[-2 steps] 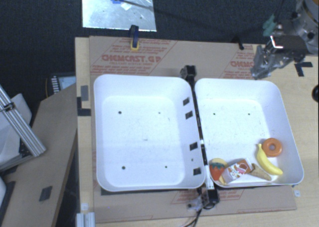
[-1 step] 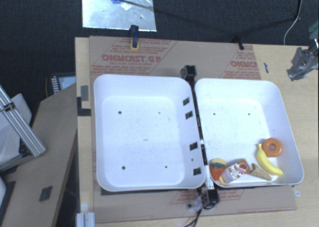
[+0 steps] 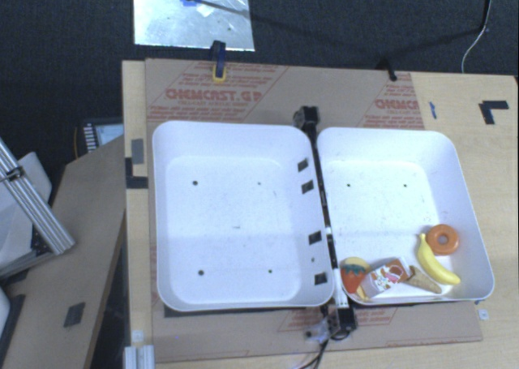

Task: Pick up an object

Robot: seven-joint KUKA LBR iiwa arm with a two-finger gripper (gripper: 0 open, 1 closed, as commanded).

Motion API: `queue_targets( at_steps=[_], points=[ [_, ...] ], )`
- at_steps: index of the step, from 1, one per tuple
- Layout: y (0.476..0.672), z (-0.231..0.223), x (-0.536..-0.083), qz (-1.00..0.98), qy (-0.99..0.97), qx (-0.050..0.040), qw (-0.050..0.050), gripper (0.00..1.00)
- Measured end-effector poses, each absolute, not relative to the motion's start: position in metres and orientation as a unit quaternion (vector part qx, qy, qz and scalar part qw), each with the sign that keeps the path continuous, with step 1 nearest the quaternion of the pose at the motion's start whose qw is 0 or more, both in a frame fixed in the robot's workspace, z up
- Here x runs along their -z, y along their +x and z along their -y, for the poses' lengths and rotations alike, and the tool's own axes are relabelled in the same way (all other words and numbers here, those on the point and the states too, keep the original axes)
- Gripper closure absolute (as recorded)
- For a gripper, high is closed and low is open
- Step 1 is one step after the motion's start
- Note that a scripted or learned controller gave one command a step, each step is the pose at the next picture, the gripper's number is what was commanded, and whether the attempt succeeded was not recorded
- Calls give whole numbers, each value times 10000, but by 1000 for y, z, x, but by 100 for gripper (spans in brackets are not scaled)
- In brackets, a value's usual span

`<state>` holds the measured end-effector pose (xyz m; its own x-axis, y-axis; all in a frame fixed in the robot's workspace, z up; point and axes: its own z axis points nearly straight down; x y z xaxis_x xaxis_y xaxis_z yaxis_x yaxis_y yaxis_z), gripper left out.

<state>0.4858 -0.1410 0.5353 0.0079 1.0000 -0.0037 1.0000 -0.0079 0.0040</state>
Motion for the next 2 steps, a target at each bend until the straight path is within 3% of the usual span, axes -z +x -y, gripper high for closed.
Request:
queue_targets(
  at_steps=[1, 2],
  points=[
    [486, 203, -535, -7053, 7089, 1, 28, 100],
    [487, 207, -535, -7071, 7071, -6, 24, 100]
  ],
)
